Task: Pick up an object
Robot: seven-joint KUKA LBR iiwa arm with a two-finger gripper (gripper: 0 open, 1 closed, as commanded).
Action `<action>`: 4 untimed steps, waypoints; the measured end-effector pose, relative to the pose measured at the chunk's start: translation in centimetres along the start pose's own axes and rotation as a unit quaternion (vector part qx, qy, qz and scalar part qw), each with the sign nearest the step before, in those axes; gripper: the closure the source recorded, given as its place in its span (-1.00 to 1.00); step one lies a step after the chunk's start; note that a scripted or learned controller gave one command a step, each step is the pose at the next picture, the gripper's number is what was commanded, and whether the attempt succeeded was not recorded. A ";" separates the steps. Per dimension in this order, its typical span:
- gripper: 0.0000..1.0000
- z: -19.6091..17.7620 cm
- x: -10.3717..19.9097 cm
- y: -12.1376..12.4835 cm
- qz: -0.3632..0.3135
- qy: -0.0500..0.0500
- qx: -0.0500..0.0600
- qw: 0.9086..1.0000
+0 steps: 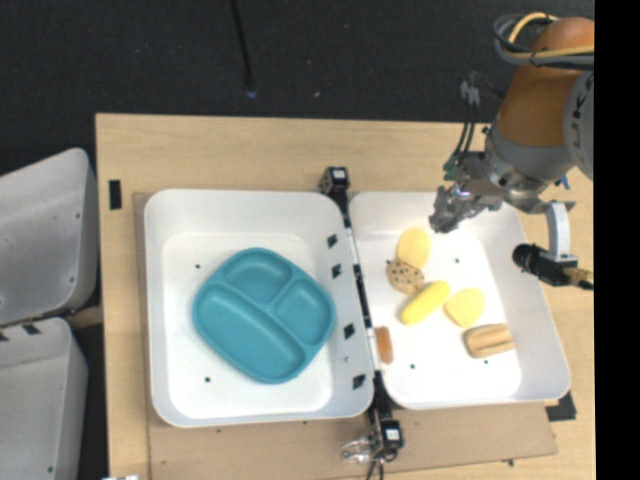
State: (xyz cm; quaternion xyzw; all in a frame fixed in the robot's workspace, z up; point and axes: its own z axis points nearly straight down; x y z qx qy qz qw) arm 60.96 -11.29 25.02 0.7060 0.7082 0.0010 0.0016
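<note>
My grey arm with its orange band reaching in from the right, tool (447,215) lowered over the right bin (535,368), just above a yellow food piece (413,246), nothing visibly gripped, teal divided plate (263,313) in the left bin (165,388)

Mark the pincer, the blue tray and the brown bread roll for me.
pincer (447,215): camera view, at its dark fingertips.
blue tray (262,314): camera view, on its centre ridge.
brown bread roll (488,340): camera view, mid-body.
</note>
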 end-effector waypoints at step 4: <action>1.00 0.9 20.3 0.0 -0.002 0.001 0.002 1.000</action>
